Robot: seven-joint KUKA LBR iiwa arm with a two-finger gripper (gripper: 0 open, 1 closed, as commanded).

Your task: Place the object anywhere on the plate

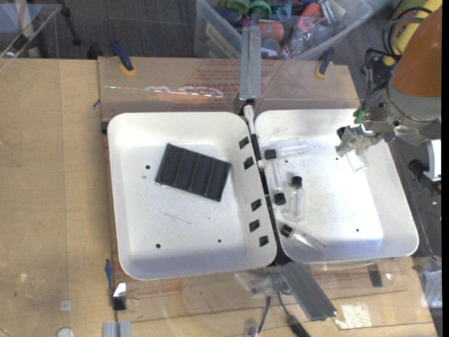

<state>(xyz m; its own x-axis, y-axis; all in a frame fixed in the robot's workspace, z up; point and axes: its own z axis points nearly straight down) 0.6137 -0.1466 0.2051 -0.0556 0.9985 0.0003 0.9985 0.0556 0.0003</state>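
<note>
- The black ridged plate (193,172) is shown lying bare in the left bin (126,244).
- Small clear vials (289,188) are seen in the right bin (393,237); none is placed.
- The gripper (351,142) is held over the right bin; whether it pinches anything cannot be told.

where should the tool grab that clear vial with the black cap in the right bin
Judging by its pose, grip the clear vial across its slim body just below the black cap, coming straight down from above. It lies flat on the right bin, long axis running up-down in view, so the tool would close from its left and right sides.
</note>
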